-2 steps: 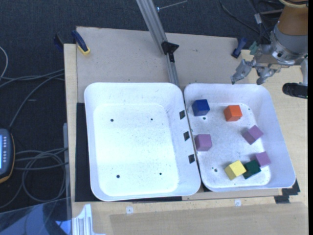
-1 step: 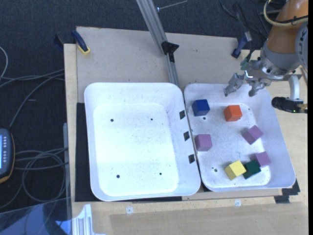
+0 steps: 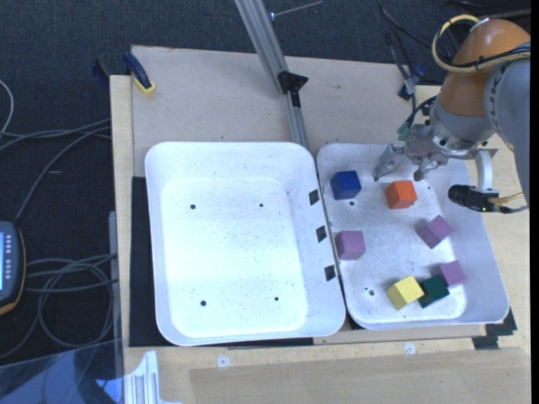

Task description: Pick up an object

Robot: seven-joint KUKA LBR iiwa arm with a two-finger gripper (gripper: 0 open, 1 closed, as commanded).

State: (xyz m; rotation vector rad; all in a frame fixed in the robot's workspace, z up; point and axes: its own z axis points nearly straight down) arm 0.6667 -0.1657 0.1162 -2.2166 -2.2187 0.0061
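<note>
Six small blocks crowd your right white plastic bin [image 3: 497,297]; the two-finger gripper [image 3: 408,163], seemingly spread and empty, hovers at twelve o'clock of the orange cube [image 3: 401,194], risking nudging it.

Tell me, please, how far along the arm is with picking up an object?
Done: the hand has reached the right bin and sits just above the orange block. In hand: nothing shows between its fingers, and all the blocks lie on the bin floor. Left: close on a block, probably the orange one, and lift it.
</note>
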